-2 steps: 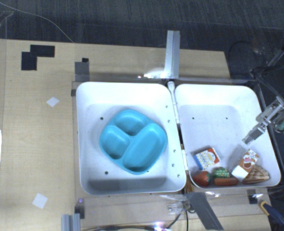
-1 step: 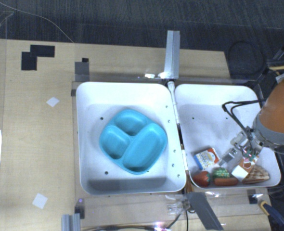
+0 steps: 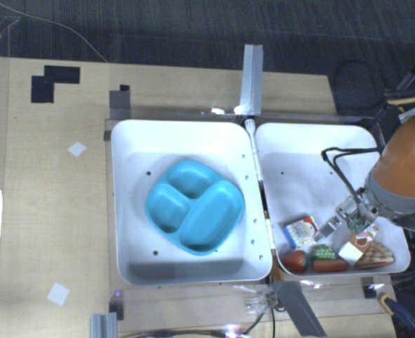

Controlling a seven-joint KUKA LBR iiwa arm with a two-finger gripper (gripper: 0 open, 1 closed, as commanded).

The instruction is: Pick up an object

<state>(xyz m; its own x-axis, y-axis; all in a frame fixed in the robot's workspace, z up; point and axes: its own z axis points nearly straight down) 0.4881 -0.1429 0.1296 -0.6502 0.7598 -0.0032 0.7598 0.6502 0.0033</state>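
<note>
the gripper [image 3: 349, 229] hangs low in the right bin [image 3: 299, 153], just above the heap of toy food [image 3: 334, 248] in its near corner. how far it is open i cannot tell, and nothing looks lifted yet, so the pick itself seems still to come.

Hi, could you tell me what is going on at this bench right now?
A grey arm with an orange band reaches in from the right, its two-finger gripper low over a cluster of small toy food items in the near corner of the right white bin. Nothing is visibly held yet. The left white bin holds a blue three-compartment plastic tray.
</note>
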